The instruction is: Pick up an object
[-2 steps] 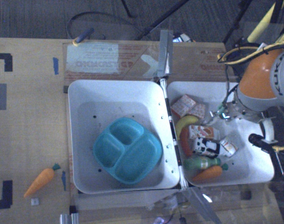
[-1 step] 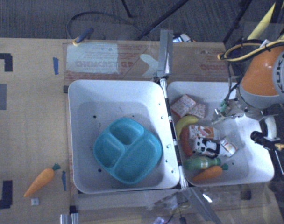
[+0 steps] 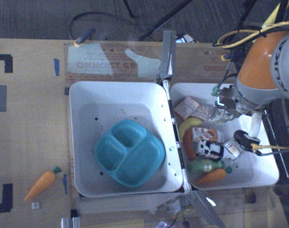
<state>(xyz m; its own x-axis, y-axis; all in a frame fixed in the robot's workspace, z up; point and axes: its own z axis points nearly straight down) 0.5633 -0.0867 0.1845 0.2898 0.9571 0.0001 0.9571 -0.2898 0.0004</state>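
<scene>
Over the right bin (image 3: 270, 172), gripper (image 3: 224, 103) hovers beside the toy cow (image 3: 210, 149); finger state can't be told, probably blurred. Descend straight onto cow, avoid banana (image 3: 188, 125).

Two white bins on a wooden tabletop (image 3: 30, 141), with strays outside them.

The left bin (image 3: 82, 99) holds a teal divided plate (image 3: 130, 152), set toward its near side. A toy carrot (image 3: 41, 184) lies on the tabletop well left of that bin, beside a short strip of blue tape (image 3: 64, 183). Another blue tape strip (image 3: 56, 66) sits farther back, near black corner markings (image 3: 4, 63). Cables (image 3: 94, 20) run across the dark floor behind.
</scene>
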